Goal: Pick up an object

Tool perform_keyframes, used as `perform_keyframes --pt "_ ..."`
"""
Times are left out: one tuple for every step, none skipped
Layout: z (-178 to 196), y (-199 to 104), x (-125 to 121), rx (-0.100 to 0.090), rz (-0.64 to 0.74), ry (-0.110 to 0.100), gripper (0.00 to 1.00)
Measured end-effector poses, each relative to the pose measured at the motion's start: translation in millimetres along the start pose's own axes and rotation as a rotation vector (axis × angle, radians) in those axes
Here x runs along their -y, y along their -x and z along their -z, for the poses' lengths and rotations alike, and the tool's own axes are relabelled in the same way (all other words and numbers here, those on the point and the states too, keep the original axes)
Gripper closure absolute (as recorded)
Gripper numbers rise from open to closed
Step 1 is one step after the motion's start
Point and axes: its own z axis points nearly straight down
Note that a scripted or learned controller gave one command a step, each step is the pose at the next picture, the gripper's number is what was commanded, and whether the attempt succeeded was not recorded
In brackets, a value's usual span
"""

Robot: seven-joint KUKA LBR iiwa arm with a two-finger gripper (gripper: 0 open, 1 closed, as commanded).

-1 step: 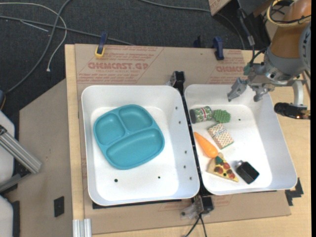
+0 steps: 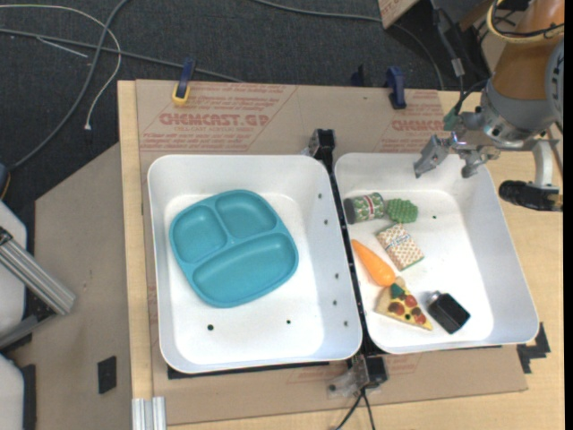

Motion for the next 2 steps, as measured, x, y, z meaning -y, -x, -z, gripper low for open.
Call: perform_keyframes --pt "-43.3 -5.1 2.8 -0.002 0.001 -0.005 0.0" --pt "-86.6 -9.5 0.7 -0.002 0.002 -0.005 0.0"
